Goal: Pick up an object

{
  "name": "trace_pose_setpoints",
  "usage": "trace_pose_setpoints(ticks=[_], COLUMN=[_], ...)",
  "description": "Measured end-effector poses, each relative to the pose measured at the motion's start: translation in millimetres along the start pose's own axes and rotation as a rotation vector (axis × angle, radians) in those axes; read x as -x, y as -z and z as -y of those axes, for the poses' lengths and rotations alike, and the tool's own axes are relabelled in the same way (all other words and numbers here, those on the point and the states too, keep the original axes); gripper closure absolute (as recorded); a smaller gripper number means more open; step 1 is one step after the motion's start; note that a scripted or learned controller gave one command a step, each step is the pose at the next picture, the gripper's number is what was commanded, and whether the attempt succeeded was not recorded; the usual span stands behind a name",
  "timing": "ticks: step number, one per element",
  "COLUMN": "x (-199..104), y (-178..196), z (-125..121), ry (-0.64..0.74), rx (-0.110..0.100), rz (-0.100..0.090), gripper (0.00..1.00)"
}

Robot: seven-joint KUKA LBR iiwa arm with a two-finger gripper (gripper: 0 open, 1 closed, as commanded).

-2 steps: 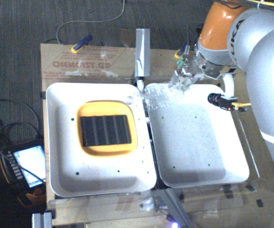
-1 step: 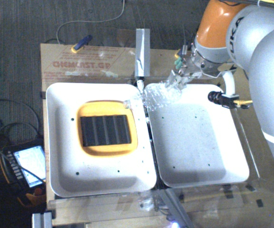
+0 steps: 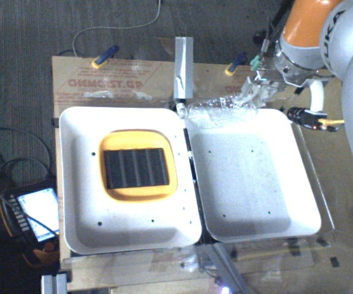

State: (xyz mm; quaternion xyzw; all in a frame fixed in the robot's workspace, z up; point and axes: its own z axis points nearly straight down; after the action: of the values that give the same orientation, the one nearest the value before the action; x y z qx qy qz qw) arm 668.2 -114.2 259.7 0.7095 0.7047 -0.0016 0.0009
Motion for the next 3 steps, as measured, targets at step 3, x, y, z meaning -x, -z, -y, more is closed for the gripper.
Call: trace_pose_setpoints(ticks=[3], x=[-66.4], y=[-19.7], z=[-0.2], ry=[0.695], rx=[0.004], rz=[-0.002], gripper=[1.00])
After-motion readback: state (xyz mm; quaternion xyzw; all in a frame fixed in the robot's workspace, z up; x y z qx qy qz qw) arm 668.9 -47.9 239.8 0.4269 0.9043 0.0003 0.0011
